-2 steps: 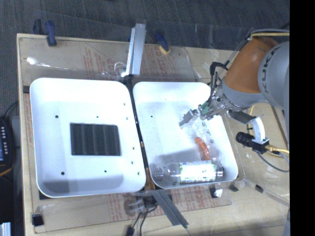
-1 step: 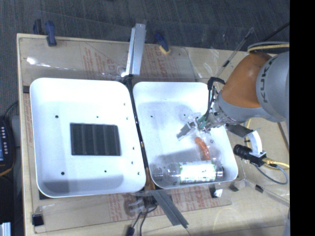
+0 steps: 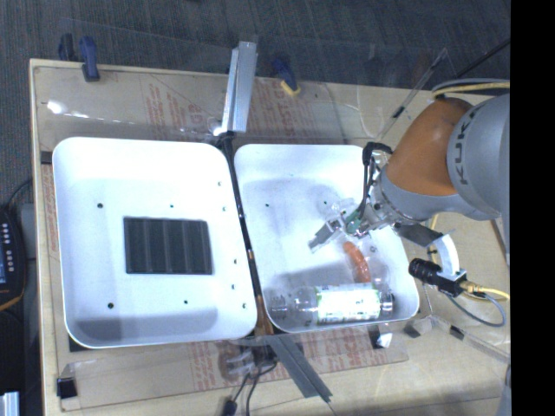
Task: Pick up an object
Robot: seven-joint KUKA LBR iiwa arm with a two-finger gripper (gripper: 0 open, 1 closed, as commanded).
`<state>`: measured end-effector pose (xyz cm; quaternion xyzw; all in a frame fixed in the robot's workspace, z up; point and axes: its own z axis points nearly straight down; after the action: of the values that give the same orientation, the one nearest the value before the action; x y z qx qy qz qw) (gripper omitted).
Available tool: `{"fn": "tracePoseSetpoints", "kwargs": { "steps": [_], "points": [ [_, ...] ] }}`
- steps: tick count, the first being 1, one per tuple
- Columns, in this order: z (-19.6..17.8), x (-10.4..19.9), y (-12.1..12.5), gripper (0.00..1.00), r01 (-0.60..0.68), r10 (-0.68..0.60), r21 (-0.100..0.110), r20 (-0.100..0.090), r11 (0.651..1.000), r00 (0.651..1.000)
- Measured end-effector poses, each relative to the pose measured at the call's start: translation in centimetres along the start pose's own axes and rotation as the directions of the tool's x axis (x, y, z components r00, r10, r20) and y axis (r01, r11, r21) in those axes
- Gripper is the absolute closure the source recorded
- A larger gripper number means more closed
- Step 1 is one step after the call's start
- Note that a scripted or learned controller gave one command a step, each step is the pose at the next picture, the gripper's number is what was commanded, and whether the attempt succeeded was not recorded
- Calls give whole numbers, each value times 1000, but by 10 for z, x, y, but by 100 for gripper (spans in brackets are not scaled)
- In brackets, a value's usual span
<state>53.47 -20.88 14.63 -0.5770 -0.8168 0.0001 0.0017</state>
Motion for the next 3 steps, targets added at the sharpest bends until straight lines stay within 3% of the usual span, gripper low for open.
{"fn": "tracePoseSetpoints", "kwargs": {
  "steps": [1,2,3],
  "points": [
    [4,6,-17,0,25,-25,0,0,1000,1000],
    [2,-2,1,0,-6,6,-2,3,1000,1000],
    [-11,8,-24,0,68,-68,0,0,998,998]
  ]
}}
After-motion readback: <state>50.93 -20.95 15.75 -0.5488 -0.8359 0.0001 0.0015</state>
